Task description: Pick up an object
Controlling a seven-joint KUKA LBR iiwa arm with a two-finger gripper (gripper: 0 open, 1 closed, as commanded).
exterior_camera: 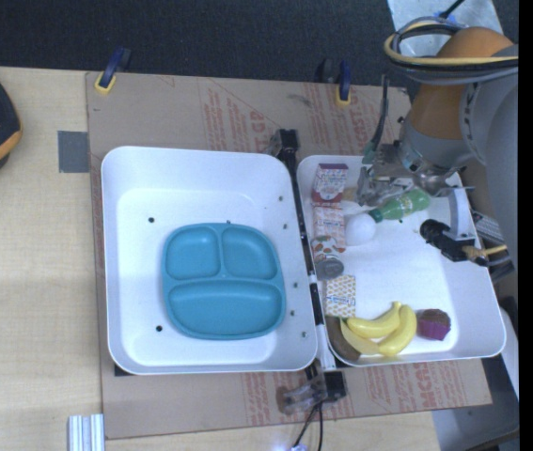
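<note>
Nearest the camera, at the front of the right shallow white bin (407, 275), lies a pair of yellow plastic bananas (380, 330). A dark purple rounded lump (433, 324) lies just beside their right end. Against the bin's left wall, slightly farther back, sit a small white printed packet (340, 296) and then a round grey metal disc (329, 268).

The left shallow white bin (120, 252) holds a blue plastic divided plate (223, 280) lying flat near its middle. Both bins rest on a brown cardboard sheet (200, 111) laid over the pale wooden bench (22, 280).

Farther back in the right bin, a small white ball (361, 228) lies near the centre. A green translucent bottle-shaped object (400, 206) lies just behind it to the right, tilted on its side. A red-and-white sachet (330, 181) lies against the far left corner.

The grey arm (445, 111) comes in from the right over the bin's far corner, its orange-banded wrist bent downward. The gripper (382, 189) hangs low over the far part of the bin, just above the green object's left end and near the ball. Whether it is closed on anything cannot be told from this slant.

Two blue clamps (343, 81) pin the cardboard's far edge.
</note>
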